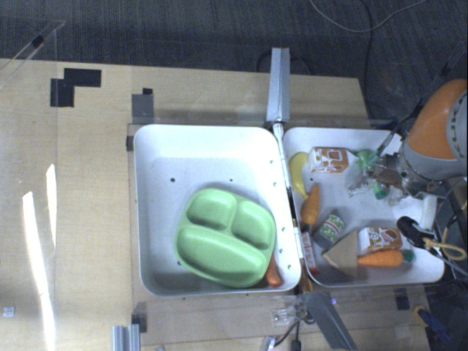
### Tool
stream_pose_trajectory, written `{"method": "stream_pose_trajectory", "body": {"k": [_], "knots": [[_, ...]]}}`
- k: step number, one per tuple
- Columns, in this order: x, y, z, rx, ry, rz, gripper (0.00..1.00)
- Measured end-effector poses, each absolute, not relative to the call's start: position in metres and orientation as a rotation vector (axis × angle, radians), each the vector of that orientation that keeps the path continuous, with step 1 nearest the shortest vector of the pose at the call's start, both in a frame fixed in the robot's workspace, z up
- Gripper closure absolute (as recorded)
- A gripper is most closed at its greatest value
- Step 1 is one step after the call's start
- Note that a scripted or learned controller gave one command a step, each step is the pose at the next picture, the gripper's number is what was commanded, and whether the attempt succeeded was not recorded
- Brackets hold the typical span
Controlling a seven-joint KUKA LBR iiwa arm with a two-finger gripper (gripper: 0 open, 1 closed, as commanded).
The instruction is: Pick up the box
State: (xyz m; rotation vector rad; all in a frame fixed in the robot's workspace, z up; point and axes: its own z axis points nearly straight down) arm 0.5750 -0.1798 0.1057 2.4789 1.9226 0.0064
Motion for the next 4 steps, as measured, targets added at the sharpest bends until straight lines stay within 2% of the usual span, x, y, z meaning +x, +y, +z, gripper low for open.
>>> {"method": "stream_pose_trajectory", "body": {"k": [1, 2, 3, 4], "knots": [[0.539, -0.121, 0.089, 2.442, 1.965, 0.012, 0.00], [0.541, -0.120, 0.101, 2.437, 1.964, 0.021, 1.00], [0.541, -0.120, 0.101, 2.437, 1.964, 0.021, 0.00], [0.538, -0.183, 0.088, 2.509, 1.877, 0.010, 0.00]]}}
